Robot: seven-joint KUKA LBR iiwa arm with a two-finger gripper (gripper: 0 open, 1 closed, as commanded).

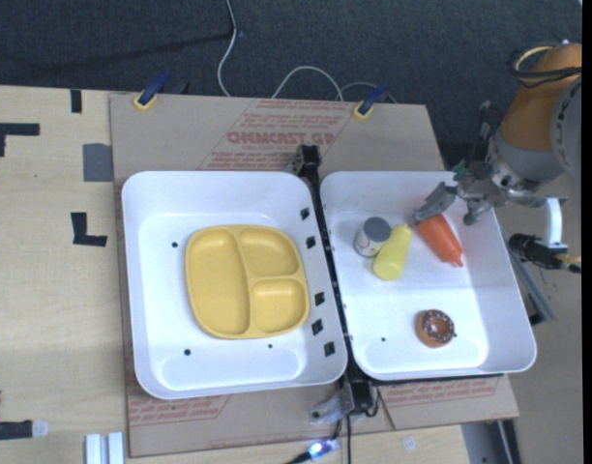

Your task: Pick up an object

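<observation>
Donut [435, 328] nearest; cardboard [277, 133] beyond reads "CHEMCAST GP"

Glossy white plastic bins [161, 211] sit on matt cardboard [277, 138]; the yellow tray [246, 280] looks like smooth plastic

The bench [44, 259] carries a cardboard sheet [277, 133]. Two white bins rest on it: left bin [151, 201], right bin [499, 346], edges touching.
</observation>
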